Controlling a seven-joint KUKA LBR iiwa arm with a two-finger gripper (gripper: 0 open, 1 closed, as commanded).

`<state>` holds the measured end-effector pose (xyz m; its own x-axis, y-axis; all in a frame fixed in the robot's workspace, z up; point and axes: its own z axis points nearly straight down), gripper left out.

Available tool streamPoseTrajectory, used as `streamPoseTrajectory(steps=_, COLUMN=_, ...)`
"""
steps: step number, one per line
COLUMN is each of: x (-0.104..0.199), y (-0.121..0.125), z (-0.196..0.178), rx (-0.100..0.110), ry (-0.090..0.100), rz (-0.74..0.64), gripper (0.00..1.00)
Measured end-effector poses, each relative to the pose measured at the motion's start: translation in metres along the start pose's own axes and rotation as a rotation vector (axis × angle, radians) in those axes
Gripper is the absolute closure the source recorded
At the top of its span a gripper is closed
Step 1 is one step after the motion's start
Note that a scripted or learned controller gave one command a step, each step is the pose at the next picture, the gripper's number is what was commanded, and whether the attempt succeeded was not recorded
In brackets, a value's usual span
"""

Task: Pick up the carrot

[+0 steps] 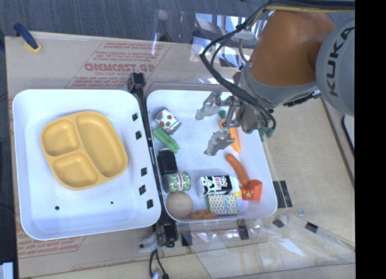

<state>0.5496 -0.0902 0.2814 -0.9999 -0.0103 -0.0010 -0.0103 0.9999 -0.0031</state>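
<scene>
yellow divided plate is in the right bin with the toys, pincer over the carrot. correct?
Not quite. The camera view shows the yellow divided plate in the left bin, alone, not in the right bin with the toys. The rest holds: the pincer is over the carrot in the right bin.

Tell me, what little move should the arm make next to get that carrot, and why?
Probably close the fingers, then lift. The gripper hangs in the right bin with one finger on each side of the carrot, which shows orange between them and is not visibly pinched yet.
</scene>
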Motion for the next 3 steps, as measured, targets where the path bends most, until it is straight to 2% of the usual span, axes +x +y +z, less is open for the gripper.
streamPoseTrajectory(steps=1, x=-0.024, y=-0.067, z=0.03, rx=-0.001, ry=0.0, rz=0.004, gripper=0.0)
streamPoseTrajectory(steps=2, x=-0.081, y=-0.113, z=0.108, rx=-0.004, ry=0.005, rz=-0.098, gripper=0.0)
streamPoseTrajectory(steps=3, x=-0.092, y=-0.118, z=0.194, rx=-0.005, ry=0.007, rz=-0.056, gripper=0.0)
